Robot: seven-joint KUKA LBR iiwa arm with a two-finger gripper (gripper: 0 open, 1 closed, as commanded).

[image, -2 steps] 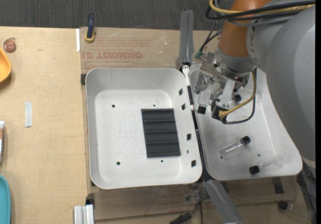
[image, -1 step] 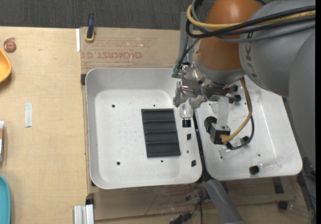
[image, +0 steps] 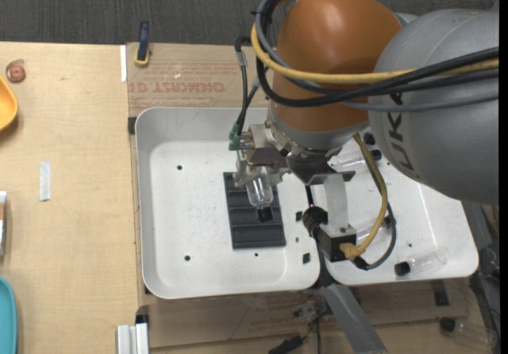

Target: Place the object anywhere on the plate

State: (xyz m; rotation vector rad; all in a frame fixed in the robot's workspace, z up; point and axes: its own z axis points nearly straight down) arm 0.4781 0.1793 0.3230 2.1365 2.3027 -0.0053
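My pincer (image: 260,190) hangs low over the left bin (image: 171,257), its tip right above the dark object (image: 252,221). That object is a flat, black, roughly rectangular slab with raised ribs running across it, lying on the white bin floor near the bin's right wall. A clear, glassy part of my tool overlaps its upper edge, and a small black block sits on the slab just below that. I cannot tell whether my pincer is open or closed, nor whether it touches the slab. My orange wrist band (image: 337,51) looms above both.
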